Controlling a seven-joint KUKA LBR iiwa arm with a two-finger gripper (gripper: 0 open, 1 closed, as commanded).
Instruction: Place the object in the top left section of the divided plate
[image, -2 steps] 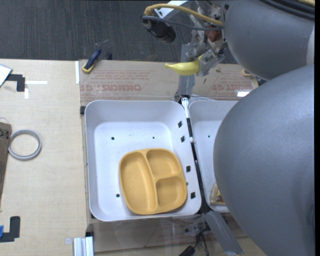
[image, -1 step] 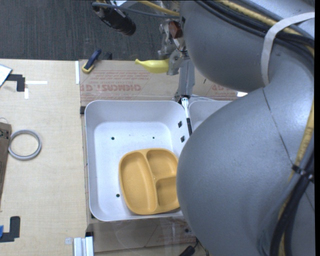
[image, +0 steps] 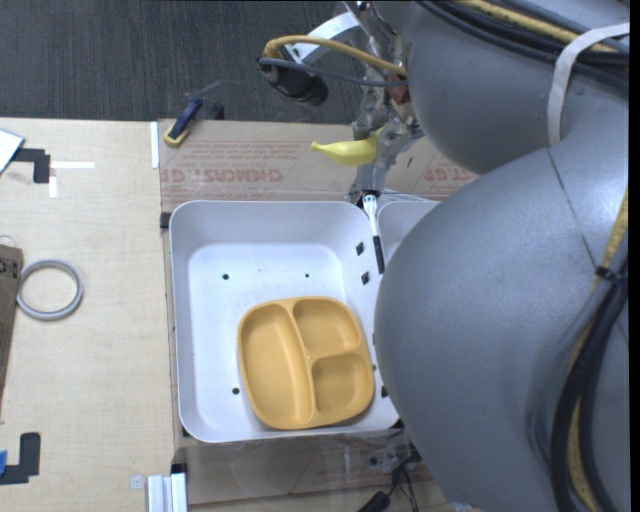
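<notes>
A yellow divided plate (image: 305, 362) lies in the front right part of the left white bin (image: 200, 260). It has one long section on its left and two smaller ones on its right. My gripper (image: 383, 143) hangs beyond the far rim of the bins, near the seam between them. It is shut on a small yellow banana-shaped object (image: 345, 151), which sticks out to the left of the fingers, over the cardboard. The plate's sections hold nothing.
The grey arm covers most of the right bin (image: 405, 222). Brown cardboard (image: 260, 165) lies behind the bins. A grey tape roll (image: 47, 289) sits on the bench at left, and a blue-handled tool (image: 186, 119) lies at the back.
</notes>
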